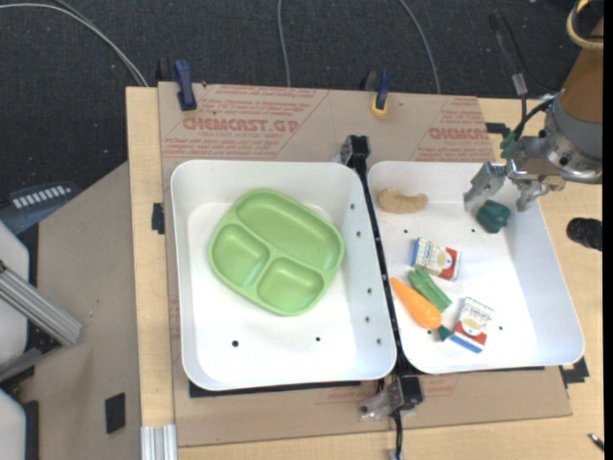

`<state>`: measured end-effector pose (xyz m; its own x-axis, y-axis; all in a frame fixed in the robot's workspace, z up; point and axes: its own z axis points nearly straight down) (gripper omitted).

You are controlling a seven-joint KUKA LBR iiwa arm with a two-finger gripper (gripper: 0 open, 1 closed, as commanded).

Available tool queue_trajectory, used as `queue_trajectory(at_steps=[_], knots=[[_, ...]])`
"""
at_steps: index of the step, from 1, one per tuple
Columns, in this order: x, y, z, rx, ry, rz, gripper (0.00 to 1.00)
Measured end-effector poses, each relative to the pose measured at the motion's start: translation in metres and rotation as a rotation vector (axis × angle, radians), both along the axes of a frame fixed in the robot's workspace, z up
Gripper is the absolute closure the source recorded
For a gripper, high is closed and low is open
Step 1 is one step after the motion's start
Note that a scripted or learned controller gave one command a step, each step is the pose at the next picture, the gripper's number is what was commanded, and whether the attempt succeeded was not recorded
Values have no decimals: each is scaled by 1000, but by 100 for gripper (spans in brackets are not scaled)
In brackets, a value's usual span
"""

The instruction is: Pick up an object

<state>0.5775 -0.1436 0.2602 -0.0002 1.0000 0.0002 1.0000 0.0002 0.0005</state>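
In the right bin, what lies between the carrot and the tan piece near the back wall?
In the camera view, bare white floor of the right bin lies between the carrot and the tan piece; the small carton sits just right of that line.

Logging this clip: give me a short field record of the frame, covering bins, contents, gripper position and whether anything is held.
left bin: green divided plate
right bin: tan piece, dark green object, two small cartons, carrot, green vegetable
gripper: over the right bin's far right corner, fingers spread either side of the dark green object
held: nothing seen lifted; dark green object looks to rest on the bin floor
carrot and green vegetable: lying side by side, touching
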Motion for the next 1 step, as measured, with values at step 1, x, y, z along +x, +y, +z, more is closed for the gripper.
queue_trajectory(at_steps=[1], knots=[[7,1,81,-1,-7,-80,0]])
